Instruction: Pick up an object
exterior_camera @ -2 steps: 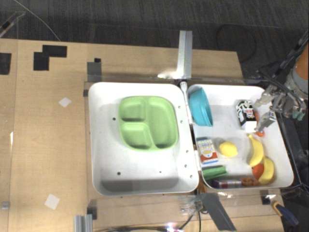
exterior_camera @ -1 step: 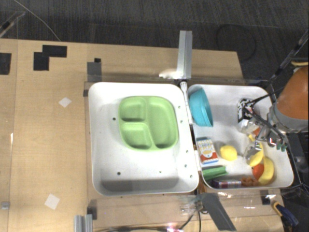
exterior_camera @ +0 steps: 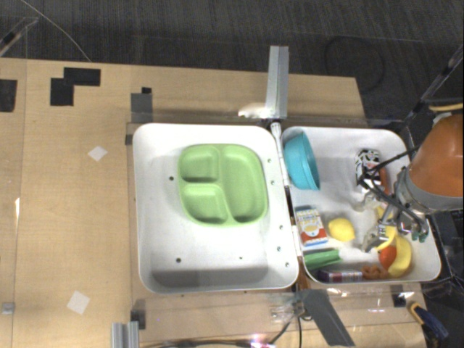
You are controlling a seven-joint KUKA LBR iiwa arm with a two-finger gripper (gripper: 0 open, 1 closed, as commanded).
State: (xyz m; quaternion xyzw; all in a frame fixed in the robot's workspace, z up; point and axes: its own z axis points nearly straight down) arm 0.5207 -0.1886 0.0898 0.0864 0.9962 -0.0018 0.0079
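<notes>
The arm's gripper (exterior_camera: 383,232) is low inside the right bin (exterior_camera: 341,140), just beside the lemon (exterior_camera: 341,230) on the side away from the carton (exterior_camera: 309,226), right over a banana (exterior_camera: 401,254) and an orange piece (exterior_camera: 387,255). Whether it is open or closed cannot be told, and nothing is seen gripped. The pick seems not yet done: grasping and lifting remain. The green tray (exterior_camera: 221,183) lies in the left bin (exterior_camera: 156,216), well apart from the lemon.
</notes>
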